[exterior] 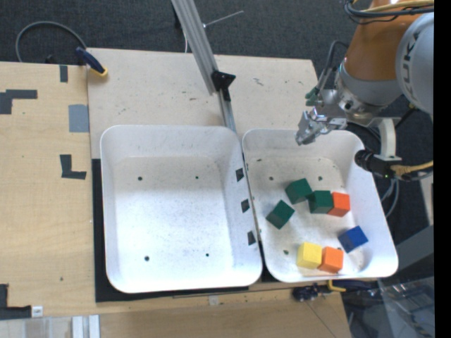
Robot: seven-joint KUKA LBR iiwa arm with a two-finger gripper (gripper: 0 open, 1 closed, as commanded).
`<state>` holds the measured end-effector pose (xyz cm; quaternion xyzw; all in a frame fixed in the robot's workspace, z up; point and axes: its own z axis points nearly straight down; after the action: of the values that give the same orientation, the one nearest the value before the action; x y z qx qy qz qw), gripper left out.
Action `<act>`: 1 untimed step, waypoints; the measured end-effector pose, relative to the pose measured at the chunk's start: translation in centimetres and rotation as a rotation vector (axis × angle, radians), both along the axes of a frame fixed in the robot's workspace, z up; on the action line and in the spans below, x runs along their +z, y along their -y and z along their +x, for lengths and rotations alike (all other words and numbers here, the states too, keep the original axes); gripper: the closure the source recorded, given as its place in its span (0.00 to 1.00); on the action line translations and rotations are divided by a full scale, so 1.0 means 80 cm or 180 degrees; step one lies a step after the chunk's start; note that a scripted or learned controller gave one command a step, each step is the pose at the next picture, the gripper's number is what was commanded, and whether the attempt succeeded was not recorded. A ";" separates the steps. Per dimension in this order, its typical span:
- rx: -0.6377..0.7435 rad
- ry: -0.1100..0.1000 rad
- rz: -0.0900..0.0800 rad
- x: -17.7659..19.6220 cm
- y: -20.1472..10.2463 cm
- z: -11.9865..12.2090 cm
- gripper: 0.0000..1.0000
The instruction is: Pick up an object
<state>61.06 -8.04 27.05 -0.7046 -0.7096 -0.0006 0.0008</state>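
- Gripper (pixel 308 135) is hanging over the far rim of the right bin (pixel 366 162), its tip pointing down; nothing is showing between its fingers, and whether they are parted or closed I cannot tell.
- Grey arm with orange band (pixel 384 37) is reaching in from the right.
- 3 green cubes are sitting mid-bin: 1 (pixel 298 189) farthest back, 1 (pixel 320 201) just right of it, 1 (pixel 280 214) nearer the left wall.
- An orange cube (pixel 340 203) is touching the second green cube's right side.
- A blue cube (pixel 352 238) is lying near the right wall.
- A yellow cube (pixel 309 255) and a second orange cube (pixel 332 259) are sitting side by side, touching, by the near rim.
- The left bin (pixel 169 136) is lying beside the right 1.
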 end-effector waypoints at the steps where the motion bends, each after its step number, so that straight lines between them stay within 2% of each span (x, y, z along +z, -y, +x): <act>1: 0.0000 -0.0006 0.0000 0.000 -0.070 -0.011 1.00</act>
<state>60.20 -2.40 27.08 -0.7046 -0.7096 0.0001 0.0015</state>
